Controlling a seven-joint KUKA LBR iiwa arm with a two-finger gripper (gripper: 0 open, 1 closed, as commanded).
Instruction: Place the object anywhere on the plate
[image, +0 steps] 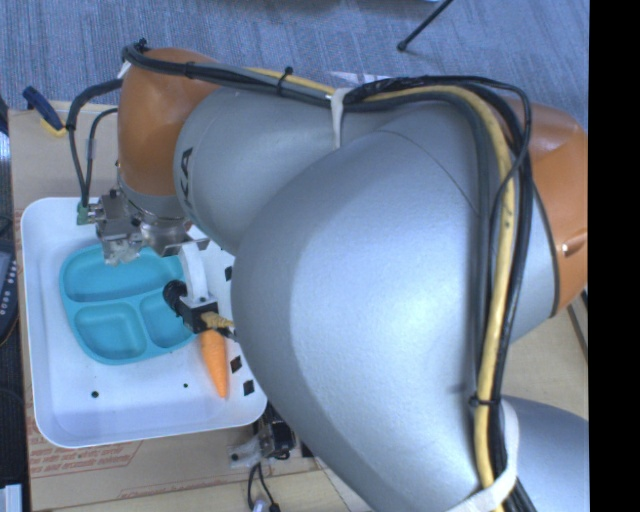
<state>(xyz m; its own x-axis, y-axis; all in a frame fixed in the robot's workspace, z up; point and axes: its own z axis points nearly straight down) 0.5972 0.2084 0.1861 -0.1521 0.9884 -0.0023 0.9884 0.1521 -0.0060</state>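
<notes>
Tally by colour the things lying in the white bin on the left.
Blue: 1, the divided plate
Orange: 1, the carrot, on the bin floor beside the plate
Total: 2

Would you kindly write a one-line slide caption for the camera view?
The gripper hangs over the rim of the blue plate; a carrot lies beside it in the white bin.

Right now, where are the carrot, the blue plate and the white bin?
carrot (214, 366), camera view, middle of its orange body.
blue plate (108, 333), camera view, bare lower compartment.
white bin (130, 405), camera view, bare floor near front.
</notes>
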